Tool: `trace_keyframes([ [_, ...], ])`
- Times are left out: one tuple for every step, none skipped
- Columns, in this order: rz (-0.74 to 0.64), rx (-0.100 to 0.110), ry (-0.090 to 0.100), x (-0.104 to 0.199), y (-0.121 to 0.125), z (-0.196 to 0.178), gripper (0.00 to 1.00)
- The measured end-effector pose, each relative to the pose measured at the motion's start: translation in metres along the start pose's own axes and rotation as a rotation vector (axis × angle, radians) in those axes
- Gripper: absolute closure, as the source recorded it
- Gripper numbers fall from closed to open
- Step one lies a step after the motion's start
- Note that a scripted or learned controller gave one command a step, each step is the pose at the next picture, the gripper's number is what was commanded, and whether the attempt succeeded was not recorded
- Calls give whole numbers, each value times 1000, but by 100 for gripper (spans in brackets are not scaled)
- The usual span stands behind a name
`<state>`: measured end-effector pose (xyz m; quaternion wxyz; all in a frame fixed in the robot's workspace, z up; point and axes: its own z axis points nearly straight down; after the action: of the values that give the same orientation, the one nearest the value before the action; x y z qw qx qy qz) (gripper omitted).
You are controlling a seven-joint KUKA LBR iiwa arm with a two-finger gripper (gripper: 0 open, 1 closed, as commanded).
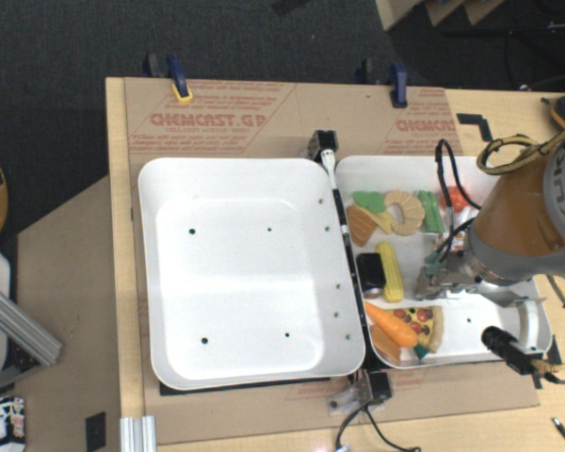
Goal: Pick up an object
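My gripper (pixel 433 276) reaches down into the right bin (pixel 471 342) from the right, its tip close to the bin floor just right of a yellow corn cob (pixel 392 266). A black block (pixel 370 272) lies left of the corn. In front of the gripper lie an orange carrot (pixel 393 325) and a pizza slice (pixel 422 323). Behind it are a green piece (pixel 369 200), a tan bread slice (pixel 362 224), a beige ring-shaped piece (pixel 404 211) and a red piece (pixel 452 199). Nothing is seen between the fingers.
The left bin (pixel 160 252) is a wide white tray beside the right one. The arm's orange band (pixel 518 210) and grey wrist cover the right bin's right side. Cables (pixel 494 149) loop above the arm. Clamps (pixel 181 88) sit on the cardboard's far edge.
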<state>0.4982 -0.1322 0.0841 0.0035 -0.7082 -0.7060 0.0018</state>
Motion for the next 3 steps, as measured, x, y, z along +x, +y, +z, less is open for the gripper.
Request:
trace_keyframes([
  [-9,-14,-4,28,77,-1,100],
  [-5,-28,-8,15,90,-167,100],
  [-7,-31,-7,29,132,-327,100],
])
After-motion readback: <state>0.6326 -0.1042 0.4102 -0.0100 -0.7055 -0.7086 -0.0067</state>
